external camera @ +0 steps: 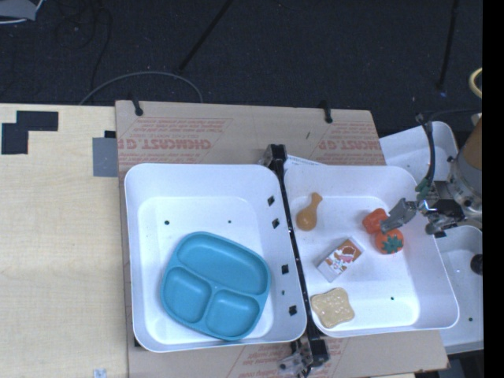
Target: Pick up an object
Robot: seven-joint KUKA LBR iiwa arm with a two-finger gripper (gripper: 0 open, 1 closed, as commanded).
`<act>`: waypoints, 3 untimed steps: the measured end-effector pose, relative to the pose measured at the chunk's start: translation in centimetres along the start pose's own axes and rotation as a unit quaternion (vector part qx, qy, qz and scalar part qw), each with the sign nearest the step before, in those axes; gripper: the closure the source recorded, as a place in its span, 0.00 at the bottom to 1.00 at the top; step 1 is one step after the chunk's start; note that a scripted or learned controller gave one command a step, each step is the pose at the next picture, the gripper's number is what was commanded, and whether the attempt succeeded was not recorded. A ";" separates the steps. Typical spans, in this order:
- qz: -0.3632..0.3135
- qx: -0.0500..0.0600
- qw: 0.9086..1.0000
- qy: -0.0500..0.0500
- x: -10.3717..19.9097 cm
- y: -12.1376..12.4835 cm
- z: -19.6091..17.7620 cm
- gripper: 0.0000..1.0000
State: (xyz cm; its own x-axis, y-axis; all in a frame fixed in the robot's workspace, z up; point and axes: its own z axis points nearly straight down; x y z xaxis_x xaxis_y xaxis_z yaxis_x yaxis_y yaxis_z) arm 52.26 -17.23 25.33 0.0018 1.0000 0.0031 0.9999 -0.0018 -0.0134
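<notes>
In the right bin (409, 309) lie an orange-red toy vegetable (381, 231), a tan toy drumstick (308, 213), a small red-and-white box (340, 259) and a toast slice (331, 308). My gripper (417, 217) reaches in over the bin's right rim, open, with its fingers spread. Its left finger (398, 213) sits just above and right of the orange-red toy, close to it or touching it. Nothing is between the fingers.
The left bin (146, 211) holds a blue divided plate (214, 285). A black divider (285, 235) runs between the two bins. Cardboard lies under both bins, with a wooden bench surface to the left. White hardware and cables stand at the right by the arm.
</notes>
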 end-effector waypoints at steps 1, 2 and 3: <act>-0.001 -0.005 1.000 -0.001 0.0 0.2 -0.5 0.00; -0.001 -0.003 1.000 0.000 0.4 -0.6 4.3 0.00; -0.001 -0.003 1.000 0.000 0.9 -0.8 8.7 0.00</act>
State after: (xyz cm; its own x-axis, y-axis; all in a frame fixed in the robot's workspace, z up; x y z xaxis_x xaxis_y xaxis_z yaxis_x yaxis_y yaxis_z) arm 51.37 -16.32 16.60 0.0003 1.0000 0.0029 1.0000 -0.0003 -0.0074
